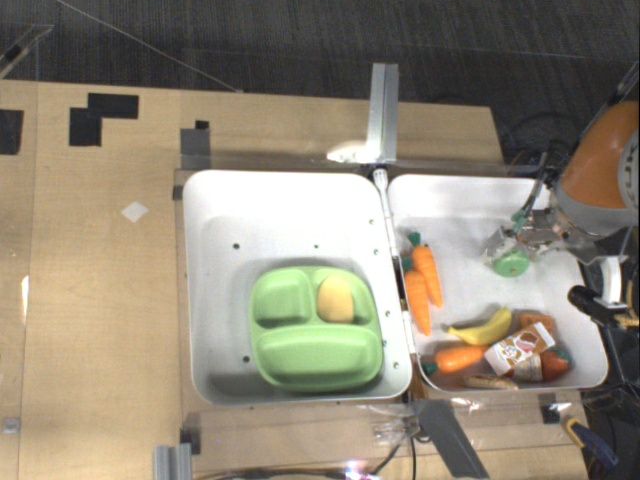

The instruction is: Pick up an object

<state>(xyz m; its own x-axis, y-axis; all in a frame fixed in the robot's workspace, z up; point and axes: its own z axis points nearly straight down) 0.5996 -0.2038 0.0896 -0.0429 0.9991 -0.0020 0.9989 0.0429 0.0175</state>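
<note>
robot gripper point(522, 236) hovers low in the right bin point(450, 208), touching a small green object point(512, 264); whether its pincer is wide or narrow cannot be told.

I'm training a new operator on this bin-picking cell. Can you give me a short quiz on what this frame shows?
1. True or false: the green divided tray sits in the right bin.
2. Which item lies in the tray's upper right compartment? A) banana B) yellow round fruit C) carrot
3. Fill in: the gripper hovers over a small ____ object in the right bin.

Key: 1. False, it is in the left bin. 2. B, the yellow round fruit. 3. Green; the small green object.
</note>
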